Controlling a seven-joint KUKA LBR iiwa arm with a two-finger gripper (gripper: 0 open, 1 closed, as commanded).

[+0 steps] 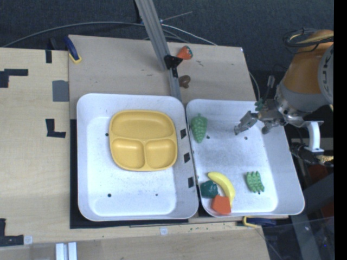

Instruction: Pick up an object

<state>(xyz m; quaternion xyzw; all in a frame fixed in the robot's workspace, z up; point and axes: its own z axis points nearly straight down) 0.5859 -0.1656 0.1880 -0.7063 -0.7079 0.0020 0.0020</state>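
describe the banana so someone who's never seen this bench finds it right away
Start at the right-hand shallow white bin and go to its near edge, left of centre. The curved yellow toy banana lies there, between a small dark teal piece and an orange-red block. It is the sole yellow item in that bin; the other yellow thing, a divided plate, sits in the left bin.
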